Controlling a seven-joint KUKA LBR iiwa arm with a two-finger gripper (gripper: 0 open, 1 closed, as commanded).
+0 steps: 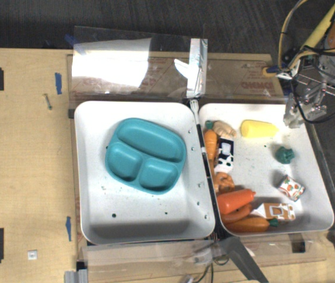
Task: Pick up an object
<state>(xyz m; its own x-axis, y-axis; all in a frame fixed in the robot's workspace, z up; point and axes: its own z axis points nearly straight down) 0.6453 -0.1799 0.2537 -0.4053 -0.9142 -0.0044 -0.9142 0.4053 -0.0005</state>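
The right bin (314, 158) holds several small items. Among them are a yellow block (258, 128) at the back, a small dark green lump (284, 154), and a little orange-and-white carton (291, 188). Along its left wall lie an orange carrot (211, 143), a black-and-white toy (225, 153) and a red-orange vegetable (235, 200). My gripper (304, 107) hangs above the bin's far right corner, to the right of the yellow block and apart from every item. Nothing shows in its grasp.
A teal divided plate (146, 155) lies in the left bin (90, 175). A clear plastic sheet (132, 63) and a taped divider (196, 69) stand behind the bins. Yellow and black cables (308, 22) loop at the top right. Cardboard (20, 158) covers the bench on the left.
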